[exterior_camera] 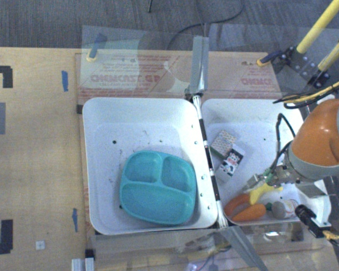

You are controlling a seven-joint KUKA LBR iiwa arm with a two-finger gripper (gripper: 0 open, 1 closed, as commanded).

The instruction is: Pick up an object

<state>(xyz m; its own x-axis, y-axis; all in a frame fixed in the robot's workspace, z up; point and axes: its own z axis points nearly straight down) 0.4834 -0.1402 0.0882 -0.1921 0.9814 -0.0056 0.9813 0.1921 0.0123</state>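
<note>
The right bin (246, 117) holds a yellow banana-like piece (261, 192), an orange carrot-shaped toy (248, 212), a small grey lump (279, 209), a patterned packet (223, 142) and a small black-and-white box (231, 162). My gripper (274, 178) hangs low over the bin's near right part, just above the yellow piece. I cannot make out its fingers against the clutter, and nothing is seen held between them.
The left bin (101, 123) carries a teal divided plate (158, 187). A metal divider (199, 72) runs between the bins at the back. Yellow poles (322, 21) stand at the far right. Cables (285, 145) trail beside the arm's orange band (322, 137).
</note>
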